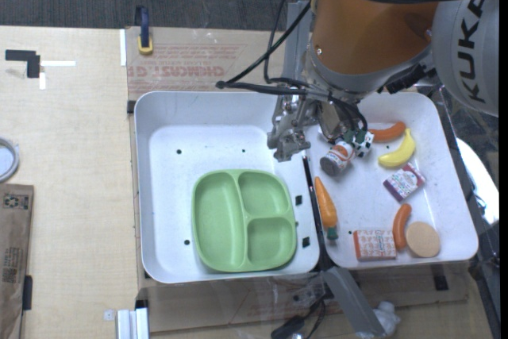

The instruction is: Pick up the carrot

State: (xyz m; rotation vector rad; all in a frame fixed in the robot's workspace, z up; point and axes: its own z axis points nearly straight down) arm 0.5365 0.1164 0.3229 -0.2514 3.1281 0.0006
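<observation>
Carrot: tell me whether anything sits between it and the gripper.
Nothing visible blocks the way. The carrot lies along the right bin's left wall, just below the gripper, with bare bin floor between them. The nearest item, a small can, lies off to the right.

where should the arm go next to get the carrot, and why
Probably shift the pincer toward the near edge of the bench and slightly right, then lower it. It hangs over the divider between the bins, while the carrot lies nearer the camera along the right bin's left wall, not between its fingers.
</observation>
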